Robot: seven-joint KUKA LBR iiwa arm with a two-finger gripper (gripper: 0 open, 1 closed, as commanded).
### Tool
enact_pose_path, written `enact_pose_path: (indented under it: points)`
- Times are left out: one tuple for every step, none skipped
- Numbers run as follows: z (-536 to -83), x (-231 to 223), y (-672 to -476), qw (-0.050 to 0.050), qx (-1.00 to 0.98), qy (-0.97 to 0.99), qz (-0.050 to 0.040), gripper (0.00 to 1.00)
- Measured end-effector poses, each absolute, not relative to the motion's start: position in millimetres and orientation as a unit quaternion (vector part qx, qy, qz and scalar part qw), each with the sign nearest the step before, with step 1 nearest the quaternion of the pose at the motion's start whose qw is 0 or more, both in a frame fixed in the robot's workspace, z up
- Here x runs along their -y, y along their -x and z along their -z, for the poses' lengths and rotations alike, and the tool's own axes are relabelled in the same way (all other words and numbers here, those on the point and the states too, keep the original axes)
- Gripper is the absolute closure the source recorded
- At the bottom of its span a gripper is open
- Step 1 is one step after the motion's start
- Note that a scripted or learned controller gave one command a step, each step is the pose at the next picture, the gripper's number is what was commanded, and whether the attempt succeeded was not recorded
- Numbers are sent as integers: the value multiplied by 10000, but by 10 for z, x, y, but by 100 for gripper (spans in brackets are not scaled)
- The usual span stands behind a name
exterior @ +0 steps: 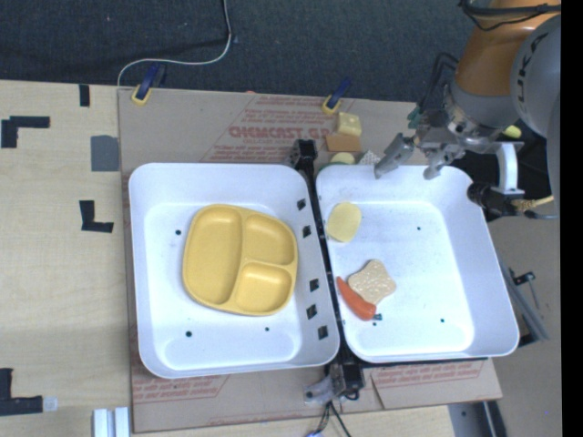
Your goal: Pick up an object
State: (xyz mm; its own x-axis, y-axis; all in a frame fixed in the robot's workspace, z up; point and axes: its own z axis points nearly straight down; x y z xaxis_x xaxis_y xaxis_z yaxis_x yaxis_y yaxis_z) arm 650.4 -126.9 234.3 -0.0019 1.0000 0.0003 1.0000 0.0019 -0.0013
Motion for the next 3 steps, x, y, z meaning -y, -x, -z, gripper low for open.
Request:
enact_pose_path:
  points:
    - [-1807, 823, -5781, 51, 7076, 7066, -30, 0]
    - [-841, 1053, -5158, -46, 7061, 7081, 21, 0]
    - [-1050, 1048, -5240, -121, 7077, 7063, 77, 100]
